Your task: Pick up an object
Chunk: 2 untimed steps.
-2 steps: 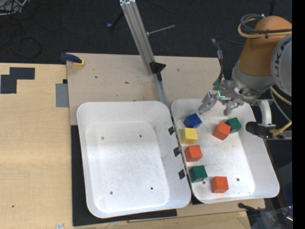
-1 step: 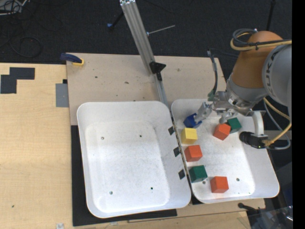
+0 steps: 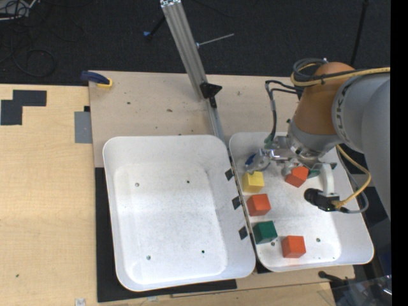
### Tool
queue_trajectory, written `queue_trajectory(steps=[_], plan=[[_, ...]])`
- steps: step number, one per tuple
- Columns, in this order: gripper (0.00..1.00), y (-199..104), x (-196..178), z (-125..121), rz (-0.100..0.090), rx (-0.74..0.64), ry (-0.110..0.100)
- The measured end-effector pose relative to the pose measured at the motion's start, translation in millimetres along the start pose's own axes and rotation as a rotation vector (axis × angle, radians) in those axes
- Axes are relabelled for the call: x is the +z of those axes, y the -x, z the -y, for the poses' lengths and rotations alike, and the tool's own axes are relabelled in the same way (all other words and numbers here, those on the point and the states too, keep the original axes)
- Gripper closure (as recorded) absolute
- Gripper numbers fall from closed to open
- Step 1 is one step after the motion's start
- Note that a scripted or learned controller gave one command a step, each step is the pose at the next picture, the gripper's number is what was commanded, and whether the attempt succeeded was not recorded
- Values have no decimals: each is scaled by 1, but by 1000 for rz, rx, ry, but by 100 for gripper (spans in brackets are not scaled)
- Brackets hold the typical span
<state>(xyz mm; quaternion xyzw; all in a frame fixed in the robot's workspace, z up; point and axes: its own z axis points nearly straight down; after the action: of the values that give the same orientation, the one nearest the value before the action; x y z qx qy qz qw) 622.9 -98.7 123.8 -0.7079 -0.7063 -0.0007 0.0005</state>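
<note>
1. A pale wooden bench point(image 3: 44, 190) stands before a dark floor and carries two white bins. The yellow block point(image 3: 254, 181) in the right bin point(image 3: 357, 250) serves as the landmark here.
2. In the camera view, the gripper point(image 3: 278, 154) hangs low over the right bin, just above and to the right of the yellow block. Whether it is open or closed cannot be made out.
3. Nothing is seen lifted, so I judge the pick not yet done. The closing, the grip and the lift all remain.
4. The likeliest target is the red block point(image 3: 296, 176), lying to the right of the yellow block and just under the gripper. Whether the two touch is unclear.
5. A second red block point(image 3: 259, 204) lies just below the yellow block, and a green block point(image 3: 265, 232) lies further below. An orange block point(image 3: 293, 246) is below and to the right.
6. A small bluish thing point(image 3: 252, 161), too blurred to name, lies just above the yellow block, close to the gripper. It could crowd a grasp there.
7. The left bin point(image 3: 127, 152) lies left of the yellow block. A metal bar point(image 3: 187, 43) slants up behind it, clear of the work.
</note>
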Motion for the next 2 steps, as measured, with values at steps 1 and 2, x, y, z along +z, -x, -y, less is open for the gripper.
queue_trajectory(steps=[1, 2], plan=[[0, 1, 11, 0, 2, 2, 1], [100, 2, 5, 1, 1, 9, -6]])
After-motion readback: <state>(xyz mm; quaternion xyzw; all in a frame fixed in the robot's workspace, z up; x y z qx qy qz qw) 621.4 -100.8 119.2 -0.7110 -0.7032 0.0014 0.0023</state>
